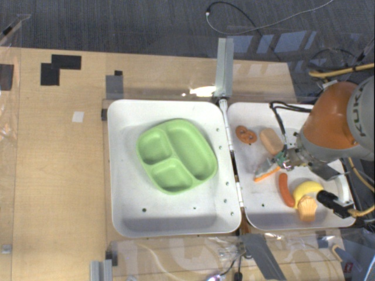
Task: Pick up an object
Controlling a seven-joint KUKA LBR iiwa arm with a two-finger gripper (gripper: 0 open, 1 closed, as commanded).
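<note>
The claw (283, 160) is hanging low in the right bin (249, 215), its opening impossible to judge, just above a carrot (266, 174) lying between a bread roll (270, 140) and a sausage (285, 190), while a green divided plate (176, 155) is sitting in the left bin (123, 204).

Two white bins (170, 224) on pale wood bench (53, 174). Lime-green divided plate (176, 155) in left bin. In right bin: orange-brown pretzel (246, 135), tan bread-like piece (270, 141), orange carrot stick (266, 174), red-orange sausage (285, 190), yellow lemon (308, 189), tan-orange lump (306, 209). Grey arm with orange band (328, 119) at right. Black patches (58, 68) at upper left; dark grey carpet (117, 16) along top.
</note>
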